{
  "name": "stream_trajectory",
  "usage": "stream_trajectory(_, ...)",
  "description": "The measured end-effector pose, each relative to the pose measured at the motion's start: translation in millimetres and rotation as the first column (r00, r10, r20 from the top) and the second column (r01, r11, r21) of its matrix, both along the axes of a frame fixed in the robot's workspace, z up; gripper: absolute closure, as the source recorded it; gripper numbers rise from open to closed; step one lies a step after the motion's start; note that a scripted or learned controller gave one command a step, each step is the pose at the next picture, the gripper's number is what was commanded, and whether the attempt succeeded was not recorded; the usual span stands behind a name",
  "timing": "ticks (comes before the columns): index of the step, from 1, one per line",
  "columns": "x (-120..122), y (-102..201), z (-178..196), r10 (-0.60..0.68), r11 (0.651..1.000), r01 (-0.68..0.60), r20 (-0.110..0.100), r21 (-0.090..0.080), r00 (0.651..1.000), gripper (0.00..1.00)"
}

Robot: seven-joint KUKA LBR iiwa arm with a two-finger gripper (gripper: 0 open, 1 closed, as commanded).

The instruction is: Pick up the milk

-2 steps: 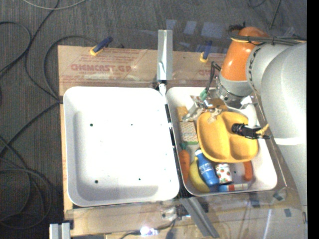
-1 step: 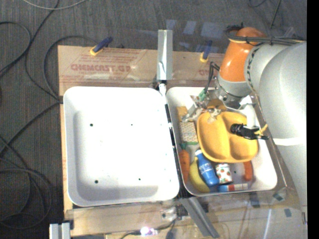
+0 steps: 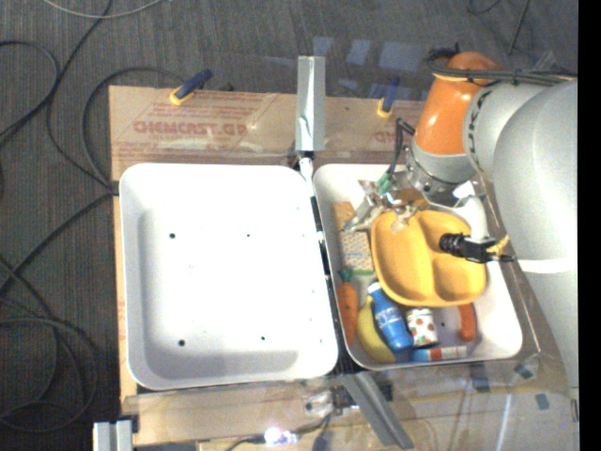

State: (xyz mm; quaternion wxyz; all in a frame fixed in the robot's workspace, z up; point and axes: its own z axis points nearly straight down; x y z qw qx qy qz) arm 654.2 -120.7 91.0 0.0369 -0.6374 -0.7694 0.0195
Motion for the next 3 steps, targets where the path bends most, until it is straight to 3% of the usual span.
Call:
stream_trajectory(1, 0.4, -0.2, -0.1, -0.01, 1.0, 0.01, 0.0, 0.0, 1.0, 0.0)
stream_trajectory(2, -2.0, 1.1, -0.5, 0.071, 0.997, -0.071, -0.002, -0.006, 0.997, 0.0)
stream_trajectory(3, -0.3, -7.8, -0.3, 0.06, 0.998, -0.06, -0.003, 0.01, 0.998, 0.0)
